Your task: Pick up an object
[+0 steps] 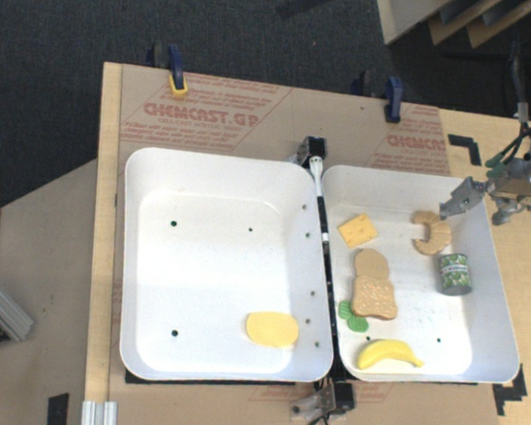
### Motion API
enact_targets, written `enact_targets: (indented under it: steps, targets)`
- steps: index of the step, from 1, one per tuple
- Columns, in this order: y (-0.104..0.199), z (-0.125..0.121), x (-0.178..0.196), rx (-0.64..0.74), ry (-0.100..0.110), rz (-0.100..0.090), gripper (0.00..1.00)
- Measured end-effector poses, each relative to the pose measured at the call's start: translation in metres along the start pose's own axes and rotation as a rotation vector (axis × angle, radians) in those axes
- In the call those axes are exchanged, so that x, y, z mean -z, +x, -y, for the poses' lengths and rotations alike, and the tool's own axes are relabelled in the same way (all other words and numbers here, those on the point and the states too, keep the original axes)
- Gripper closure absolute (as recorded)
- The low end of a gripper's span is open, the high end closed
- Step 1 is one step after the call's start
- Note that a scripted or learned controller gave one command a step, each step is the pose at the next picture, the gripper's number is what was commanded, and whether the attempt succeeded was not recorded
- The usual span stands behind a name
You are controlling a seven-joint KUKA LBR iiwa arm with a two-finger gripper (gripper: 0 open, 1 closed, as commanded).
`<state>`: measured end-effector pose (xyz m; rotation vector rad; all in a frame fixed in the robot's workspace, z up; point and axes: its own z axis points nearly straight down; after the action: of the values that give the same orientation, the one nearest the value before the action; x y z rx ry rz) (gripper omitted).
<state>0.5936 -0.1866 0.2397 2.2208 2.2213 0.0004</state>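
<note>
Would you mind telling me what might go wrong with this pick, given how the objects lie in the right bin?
1. The tool hangs over the right bin's far corner, near the wooden piece and the green can; descending there, it may nudge one into the other.
2. The bread slice lies against the tan piece and green item, so a grasp there could catch two things or slip.

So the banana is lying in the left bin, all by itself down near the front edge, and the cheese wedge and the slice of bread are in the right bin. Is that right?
Not quite. The banana lies in the right bin, near its front edge, as the camera view shows. The thing alone in the left bin is a flat yellow oval piece. The cheese wedge and the slice of bread are indeed in the right bin.
</note>
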Motion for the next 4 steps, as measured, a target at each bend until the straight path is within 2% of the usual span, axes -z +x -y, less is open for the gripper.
enact_targets:
  steps: [1, 2, 3, 4]
  targets:
    - [0.0, -0.001, 0.011, 0.001, -0.004, 0.002, 1.0]
    - [0.0, -0.022, 0.056, 0.002, -0.008, 0.003, 1.0]
    - [-0.023, -0.022, 0.11, -0.001, -0.009, 0.005, 1.0]
    - [-0.026, -0.008, 0.012, -0.002, 0.01, -0.003, 1.0]
